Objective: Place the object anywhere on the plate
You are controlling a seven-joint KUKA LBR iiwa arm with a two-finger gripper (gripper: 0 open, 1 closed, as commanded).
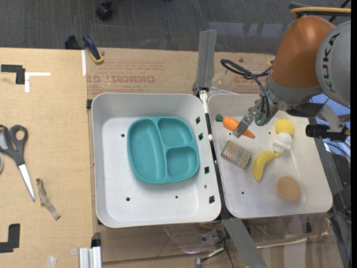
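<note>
nothing on the teal plate (163, 149) yet, it sits bare in the left bin (106, 166). in the right bin (312, 200) an egg (288, 188), banana (263, 164) and sponge (236, 154) wait. further back, the hand (244, 126) hovers at the carrot (236, 125); can't tell if it's spread or pinching. pickup and transfer both left, i'd say.

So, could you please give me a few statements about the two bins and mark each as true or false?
1. The teal plate lies in the left bin. True.
2. The banana lies on the plate. False: it lies in the right bin.
3. The gripper is over the carrot. True.
4. The egg touches the banana. False: they lie apart.
5. The scissors lie inside a bin. False: they lie on the bench, left of the bins.
</note>
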